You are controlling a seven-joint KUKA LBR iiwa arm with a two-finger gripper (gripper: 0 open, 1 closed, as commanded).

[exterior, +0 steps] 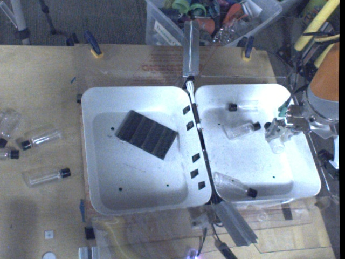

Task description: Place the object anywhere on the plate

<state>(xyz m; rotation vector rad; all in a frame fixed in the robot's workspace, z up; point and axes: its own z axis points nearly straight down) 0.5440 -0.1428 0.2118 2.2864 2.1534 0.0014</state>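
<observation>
A dark ribbed plate (146, 134) lies flat and tilted in the left bin (102, 198). In the right bin (302, 185) lie clear vials with black caps: one at the back (243, 107), one in the middle (241, 129), one by the front left wall (233, 184). My gripper (276, 131) hangs over the right bin's right side, under the orange band of the arm (326, 82). A clear vial-like shape (277, 143) sits right at its tip. Whether it is held or lying beneath is not visible.
Loose capped vials (42, 139) (47, 175) lie on the wooden bench left of the bins. A clear tub of colourful tools (213, 7) stands behind. A black-marked divider (194, 139) separates the two bins.
</observation>
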